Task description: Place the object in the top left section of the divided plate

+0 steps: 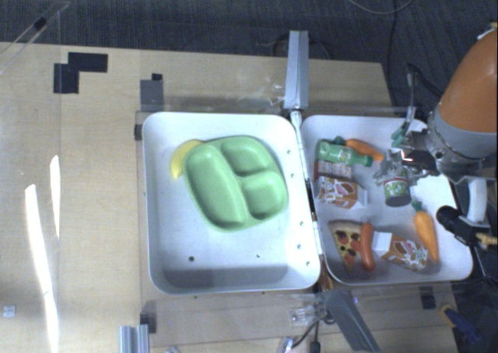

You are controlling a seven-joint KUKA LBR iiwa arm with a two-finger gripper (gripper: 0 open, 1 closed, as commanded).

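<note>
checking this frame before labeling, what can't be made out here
- Gripper, camera view: the wrist covers the fingers, so open or shut cannot be told.
- Yellow object: mostly tucked under the green divided plate, identity unclear.
- Small packets in the right bin: print too small to read.
- Arm: cut off by the right edge.

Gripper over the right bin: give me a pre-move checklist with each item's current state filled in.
1. Gripper sits above the right bin: ok.
2. An object is held: cannot tell; the small can lies just below the gripper.
3. Green plate lies in the left bin, sections up: ok.
4. Top left section of the plate is free: ok; the yellow item lies outside the plate, partly under its edge.
5. Neighbours crowd the can: not ok; a carrot and a packet lie close by.
</note>
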